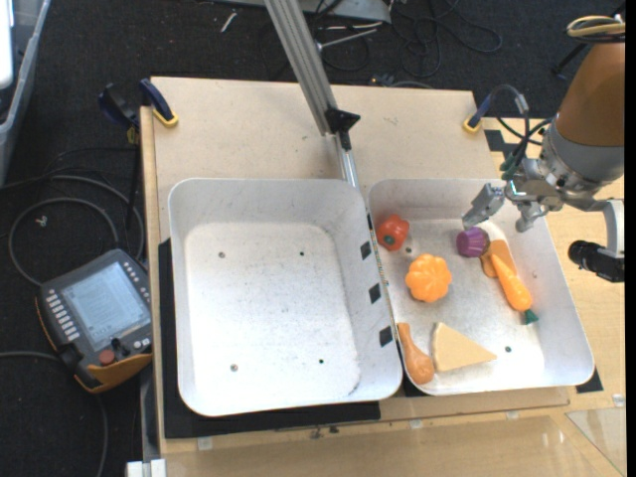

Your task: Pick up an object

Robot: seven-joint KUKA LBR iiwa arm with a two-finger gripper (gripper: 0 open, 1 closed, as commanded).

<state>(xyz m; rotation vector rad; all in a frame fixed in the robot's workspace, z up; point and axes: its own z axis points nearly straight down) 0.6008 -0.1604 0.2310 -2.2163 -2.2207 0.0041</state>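
Cheese wedge (pixel 459 349): front of right bin (pixel 556 296), touching an orange drumstick-shaped piece (pixel 414 354) on its left.
Pumpkin (pixel 428 277): mid-bin, well apart from other items.
Tomato (pixel 393 232): near the divider between bins.
Carrot (pixel 510 277): lying slantwise, its upper end beside the purple item (pixel 473 241).
Gripper (pixel 506 210): fingers spread wide, hovering just above the purple item; nothing between them.
Left bin (pixel 189 266): white, speckled floor.
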